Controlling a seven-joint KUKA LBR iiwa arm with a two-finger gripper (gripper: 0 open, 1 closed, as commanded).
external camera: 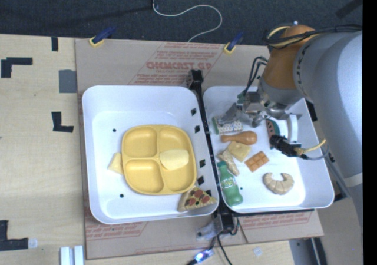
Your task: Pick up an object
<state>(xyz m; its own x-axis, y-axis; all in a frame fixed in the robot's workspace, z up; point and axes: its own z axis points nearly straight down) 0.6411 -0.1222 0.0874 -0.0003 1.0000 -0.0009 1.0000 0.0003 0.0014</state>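
Here the gripper (231,121) hovers at the right bin's (312,199) ten o'clock, just above the drumstick (240,137), jaws unreadable, so it should descend straight, centred on the drumstick, clear of the bin wall.

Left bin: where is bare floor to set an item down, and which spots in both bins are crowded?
In the left bin, bare floor runs along the far wall above the yellow divided plate, and down its left side. The near right corner holds a pizza slice. The right bin is crowded at its left: drumstick, green bottle, croissant.
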